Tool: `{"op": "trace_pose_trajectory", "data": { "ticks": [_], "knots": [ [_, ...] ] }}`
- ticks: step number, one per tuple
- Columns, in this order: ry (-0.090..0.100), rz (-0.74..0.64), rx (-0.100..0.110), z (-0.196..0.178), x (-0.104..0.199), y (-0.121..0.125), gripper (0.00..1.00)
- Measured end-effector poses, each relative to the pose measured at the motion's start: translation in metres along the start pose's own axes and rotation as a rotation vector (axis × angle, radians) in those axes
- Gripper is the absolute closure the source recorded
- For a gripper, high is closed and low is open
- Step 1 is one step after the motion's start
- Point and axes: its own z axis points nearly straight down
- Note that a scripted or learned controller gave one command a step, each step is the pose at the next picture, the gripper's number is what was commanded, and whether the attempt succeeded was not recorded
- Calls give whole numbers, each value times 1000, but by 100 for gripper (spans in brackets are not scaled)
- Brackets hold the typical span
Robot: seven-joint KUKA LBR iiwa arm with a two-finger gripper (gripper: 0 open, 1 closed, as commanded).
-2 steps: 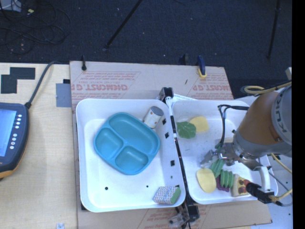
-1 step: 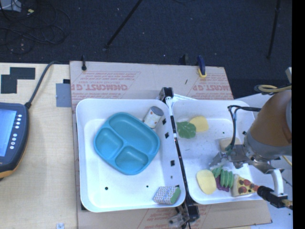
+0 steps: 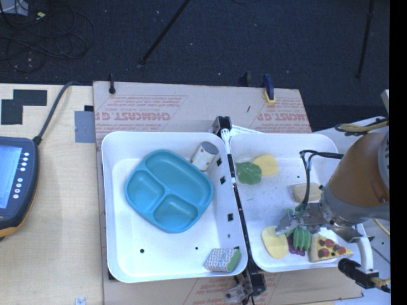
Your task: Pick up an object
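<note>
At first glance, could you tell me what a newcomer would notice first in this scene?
The big blue divided plate in the left bin draws the eye first, with a small cup lying at that bin's upper right edge. Next comes the arm reaching into the right bin, its gripper low over a cluster of toy food, among them a pizza slice near the bin's front edge.

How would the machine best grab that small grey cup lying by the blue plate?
Probably across the small grey cup's round body, coming straight down from above. It lies tipped on its side against the blue divided plate near the left bin's wall, so sideways approaches look cramped.
</note>
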Motion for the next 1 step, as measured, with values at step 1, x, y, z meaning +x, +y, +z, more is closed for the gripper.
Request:
{"op": "trace_pose_trajectory", "data": {
  "ticks": [1],
  "knots": [
    [-6,-4,-10,-31,-43,73,0]
  ]
}}
